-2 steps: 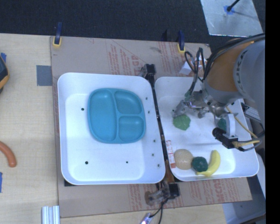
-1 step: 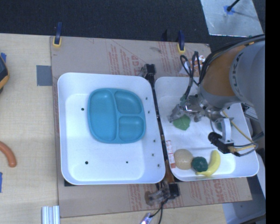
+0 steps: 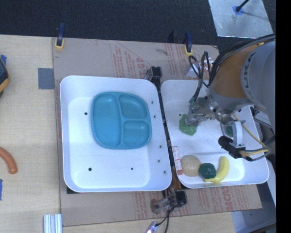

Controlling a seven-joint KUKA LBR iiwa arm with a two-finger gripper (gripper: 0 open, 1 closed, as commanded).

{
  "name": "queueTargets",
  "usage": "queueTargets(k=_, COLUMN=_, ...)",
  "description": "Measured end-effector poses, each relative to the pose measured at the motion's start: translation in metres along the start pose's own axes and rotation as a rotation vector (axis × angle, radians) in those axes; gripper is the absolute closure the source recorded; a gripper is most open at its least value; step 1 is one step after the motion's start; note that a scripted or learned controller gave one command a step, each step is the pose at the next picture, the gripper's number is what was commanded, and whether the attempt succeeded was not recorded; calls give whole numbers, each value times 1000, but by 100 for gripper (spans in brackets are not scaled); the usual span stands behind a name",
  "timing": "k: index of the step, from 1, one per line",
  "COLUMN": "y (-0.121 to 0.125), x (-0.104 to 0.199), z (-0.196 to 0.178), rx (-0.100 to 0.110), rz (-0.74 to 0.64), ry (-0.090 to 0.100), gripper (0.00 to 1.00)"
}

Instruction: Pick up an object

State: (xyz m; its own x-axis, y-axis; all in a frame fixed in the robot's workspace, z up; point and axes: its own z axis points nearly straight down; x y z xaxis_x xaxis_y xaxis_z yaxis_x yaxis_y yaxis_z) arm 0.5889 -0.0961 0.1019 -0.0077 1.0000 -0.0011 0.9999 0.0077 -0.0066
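A: Right bin point(image 3: 170, 93): gripper point(image 3: 193, 116) low over green object point(image 3: 187, 126), at or just above it. Grasp?

B: Cannot tell; finger opening obscured by arm.

A: Elsewhere?

B: Beige ball point(image 3: 189, 164), dark green ball point(image 3: 207, 170), banana point(image 3: 221, 169) along near wall. Blue divided plate point(image 3: 121, 120) in left bin point(image 3: 70, 135).

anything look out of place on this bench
Yes: a toy sausage lies on the bare bench at the far left, outside both bins, while the other toy foods, such as the banana, sit in the right bin.
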Motion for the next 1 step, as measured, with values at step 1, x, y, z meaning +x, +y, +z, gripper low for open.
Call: queueTargets(k=1, y=0, x=0, z=0, rx=0, rz=0, ry=0, gripper=0)
